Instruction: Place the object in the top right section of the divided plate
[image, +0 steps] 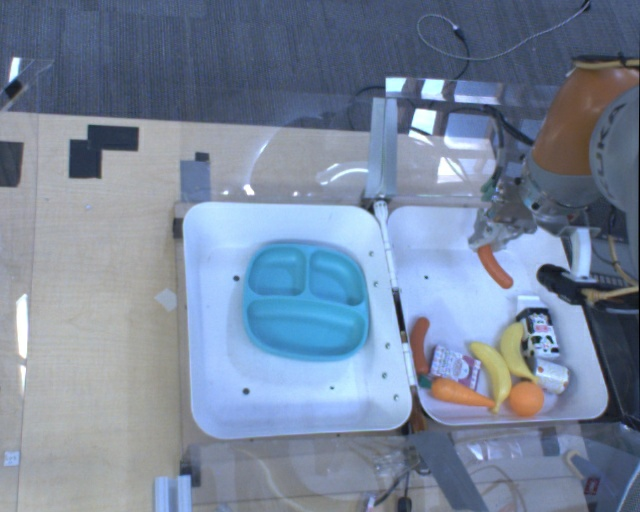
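Task object: taken to be the small sausage (494, 267), red-orange, in the far part of the right bin (590, 405), lying at a slant. Its far end sits right under the gripper (492, 232); whether the fingers touch or pinch it cannot be told, nor whether they are released or clenched. The sausage looks to be resting on or just above the bin floor; cannot tell which.

Arm (585, 130): grey with orange band, reaching in from the right over the far right corner of the right bin.

Divided plate (306, 300): light blue, three sections, roughly centred in the left bin (210, 380). Two smaller sections on its far side, one large on the near side. Well apart from the sausage.

Other contents of the right bin, clustered near its near edge: a second sausage (420, 344) by the left wall, a pink carton (457, 366), a carrot (462, 393), two bananas (503, 362), an orange (526, 398), and a black-and-white milk carton (541, 335) with a small white can (552, 376) beside it.
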